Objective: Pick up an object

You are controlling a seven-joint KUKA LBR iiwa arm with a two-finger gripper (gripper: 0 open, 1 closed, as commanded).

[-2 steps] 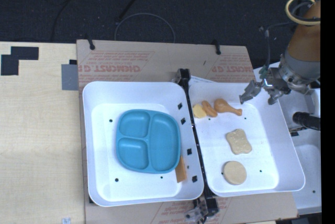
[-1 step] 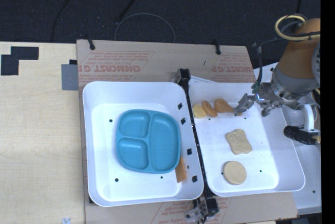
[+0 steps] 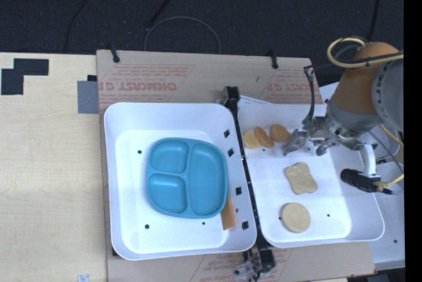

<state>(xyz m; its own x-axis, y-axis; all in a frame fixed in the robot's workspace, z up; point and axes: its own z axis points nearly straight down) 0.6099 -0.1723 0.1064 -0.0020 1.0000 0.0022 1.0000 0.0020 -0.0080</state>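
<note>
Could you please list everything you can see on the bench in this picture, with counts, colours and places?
left bin: one, white, left half of the bench
right bin: one, white, beside it on the right
divided plate: one, blue, three compartments, inside the left bin
brown piece: one, at the plate's lower right edge
small tan pieces: three, in a row at the right bin's top left
lumpy tan piece: one, middle of the right bin
round tan disc: one, lower in the right bin
arm: one, grey and orange, reaching in from the right
gripper: one, over the right bin's upper part

In the right bin we see three small tan pieces (image 3: pixel 266 136) in a row near the far wall, a lumpy beige slab (image 3: pixel 301 178) lying flat mid-bin, and a round flat biscuit (image 3: pixel 295 217) (pale tan) nearest the front.
</note>
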